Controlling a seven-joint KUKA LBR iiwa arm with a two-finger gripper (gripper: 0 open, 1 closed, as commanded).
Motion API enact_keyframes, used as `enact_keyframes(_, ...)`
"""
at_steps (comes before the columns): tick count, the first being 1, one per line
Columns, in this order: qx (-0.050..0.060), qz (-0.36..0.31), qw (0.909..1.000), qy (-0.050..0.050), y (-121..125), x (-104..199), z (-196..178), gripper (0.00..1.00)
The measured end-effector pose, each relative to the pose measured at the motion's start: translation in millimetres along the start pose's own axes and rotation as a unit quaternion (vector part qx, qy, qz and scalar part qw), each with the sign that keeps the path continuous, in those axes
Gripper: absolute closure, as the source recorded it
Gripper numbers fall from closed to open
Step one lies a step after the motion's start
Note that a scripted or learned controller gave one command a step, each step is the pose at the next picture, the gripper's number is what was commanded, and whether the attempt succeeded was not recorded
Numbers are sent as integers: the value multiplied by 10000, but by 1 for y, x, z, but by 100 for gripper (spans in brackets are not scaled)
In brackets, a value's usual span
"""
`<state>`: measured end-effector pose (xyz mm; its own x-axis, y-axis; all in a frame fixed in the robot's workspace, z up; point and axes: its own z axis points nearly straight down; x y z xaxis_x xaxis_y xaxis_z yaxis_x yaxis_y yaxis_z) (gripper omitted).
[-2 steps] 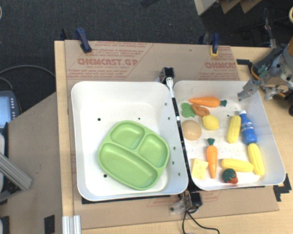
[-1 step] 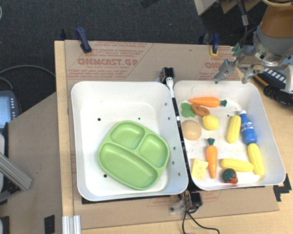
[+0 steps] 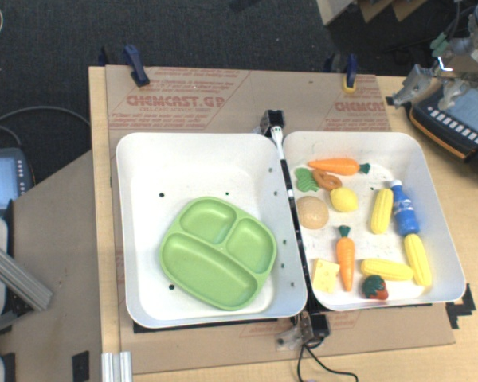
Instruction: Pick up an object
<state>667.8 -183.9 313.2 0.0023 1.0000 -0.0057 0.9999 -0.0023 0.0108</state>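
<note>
Light, stiff and slick, the carrot (image 3: 346,261) in the right bin (image 3: 440,213) suits a mid-length pinch; my own finger state I cannot tell.

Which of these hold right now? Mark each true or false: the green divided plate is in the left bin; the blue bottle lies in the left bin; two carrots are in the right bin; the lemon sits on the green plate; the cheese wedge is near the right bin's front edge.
1. The green divided plate is in the left bin. True.
2. The blue bottle lies in the left bin. False: it lies in the right bin, between two corn cobs.
3. Two carrots are in the right bin. True: one near the back, one toward the front.
4. The lemon sits on the green plate. False: it is in the right bin.
5. The cheese wedge is near the right bin's front edge. True.
</note>
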Motion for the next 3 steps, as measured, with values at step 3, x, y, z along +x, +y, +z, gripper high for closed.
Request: enact_keyframes(3,101,1,9999,37,-72,38,44,0)
